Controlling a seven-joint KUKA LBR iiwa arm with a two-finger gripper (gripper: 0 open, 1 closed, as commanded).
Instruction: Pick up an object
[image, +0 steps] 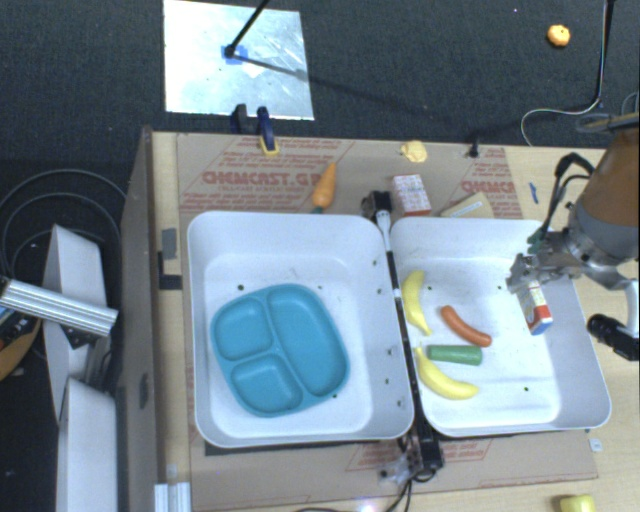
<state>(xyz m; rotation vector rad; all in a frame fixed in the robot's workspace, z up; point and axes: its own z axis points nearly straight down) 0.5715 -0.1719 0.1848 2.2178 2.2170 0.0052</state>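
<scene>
Crowding the gripper (530, 283): sausage (466, 325), bananas (414, 302).

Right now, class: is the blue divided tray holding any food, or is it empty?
Empty. The blue divided tray in the left bin shows three bare compartments.

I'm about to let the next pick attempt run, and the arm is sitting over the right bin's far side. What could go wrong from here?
1. The pincer hangs right by a small white, red and blue carton close to the right bin's wall; a grasp there could push the carton against the wall instead of lifting it.
2. The hot dog, green piece and two bananas lie close together, so reaching for one could knock or drag a neighbour.
</scene>
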